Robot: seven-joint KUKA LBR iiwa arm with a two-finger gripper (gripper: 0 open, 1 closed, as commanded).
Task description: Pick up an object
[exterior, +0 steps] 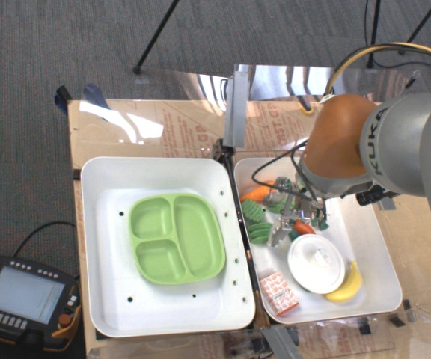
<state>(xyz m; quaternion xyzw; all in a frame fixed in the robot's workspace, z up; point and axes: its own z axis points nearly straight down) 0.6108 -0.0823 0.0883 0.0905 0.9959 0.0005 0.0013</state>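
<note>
The grey arm [395, 140] enters from the right of the frame and lowers its end effector [289, 217] into the right white bin [380, 275], among green toy pieces [258, 221] and an orange piece [256, 194] at that bin's upper left. Whether it grips anything cannot be told. Lower in the same bin lie a white round lid [316, 262], a banana [348, 284] touching its right edge, and a small red-and-white carton [279, 292]. The left white bin [99, 275] holds a green divided plate [176, 238] at centre frame. Both bins sit on the table [118, 129]

Robot lab: teach pendant [22, 299], tripod legs [158, 28].
</note>
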